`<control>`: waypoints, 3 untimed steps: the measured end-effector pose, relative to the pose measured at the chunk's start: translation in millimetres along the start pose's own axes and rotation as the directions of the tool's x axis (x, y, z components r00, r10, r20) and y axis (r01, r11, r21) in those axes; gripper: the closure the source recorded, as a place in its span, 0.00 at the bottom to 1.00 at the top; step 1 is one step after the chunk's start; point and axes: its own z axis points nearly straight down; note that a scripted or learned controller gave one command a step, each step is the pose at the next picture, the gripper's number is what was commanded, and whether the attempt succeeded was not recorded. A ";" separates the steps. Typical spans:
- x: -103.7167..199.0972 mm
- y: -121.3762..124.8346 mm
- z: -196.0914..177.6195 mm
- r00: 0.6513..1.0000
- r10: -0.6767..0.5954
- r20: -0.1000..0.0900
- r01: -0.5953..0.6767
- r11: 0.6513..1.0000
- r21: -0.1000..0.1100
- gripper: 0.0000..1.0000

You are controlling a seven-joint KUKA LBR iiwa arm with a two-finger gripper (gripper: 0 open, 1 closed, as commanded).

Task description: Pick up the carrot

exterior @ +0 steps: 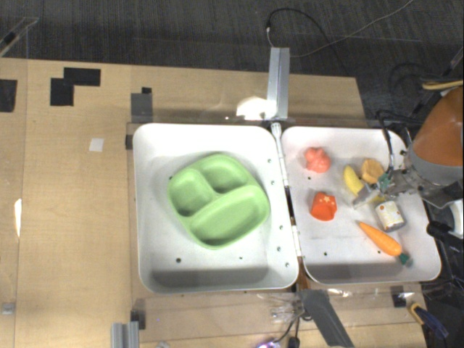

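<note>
The carrot is orange with a green top and lies aslant near the front right corner of the right bin. My gripper hangs over the middle right of that bin, a little behind the carrot and apart from it. It is close to a yellow banana and a small white and brown block. The grey arm with its orange band reaches in from the right edge.
The right bin also holds a pink toy fruit, a red pepper and a round orange-yellow piece. A green divided plate lies in the left bin. A metal post stands behind the bins.
</note>
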 end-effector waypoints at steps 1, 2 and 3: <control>11.7 -69.4 5.4 0.996 -0.085 0.007 0.085 0.996 -0.009 0.00; 79.7 -62.1 2.6 0.997 -0.074 -0.002 0.074 0.997 0.001 0.00; 51.6 -63.8 5.2 0.954 -0.300 0.004 0.300 0.954 -0.011 0.00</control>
